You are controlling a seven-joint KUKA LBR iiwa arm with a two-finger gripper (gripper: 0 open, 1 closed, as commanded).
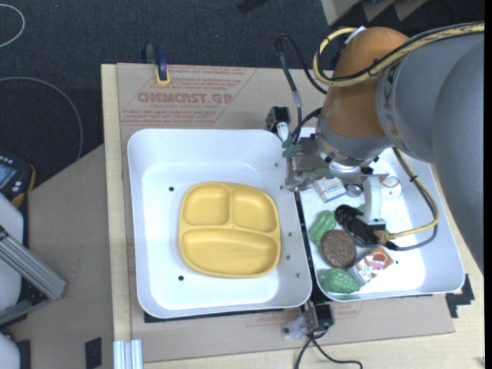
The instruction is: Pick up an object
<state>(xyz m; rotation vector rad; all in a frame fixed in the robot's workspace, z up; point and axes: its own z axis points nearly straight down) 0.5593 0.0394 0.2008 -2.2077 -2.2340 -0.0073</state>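
hand [332,177]: low over right bin's [438,271] upper-left corner, grip state cannot tell | objects: brown round piece [337,247], green pieces [339,280], just below hand | left bin [146,229]: yellow tray [228,229]

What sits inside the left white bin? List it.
The left white bin holds one yellow plastic divided plate, lying flat with three compartments showing nothing in them. Whatever is beneath the plate is covered.
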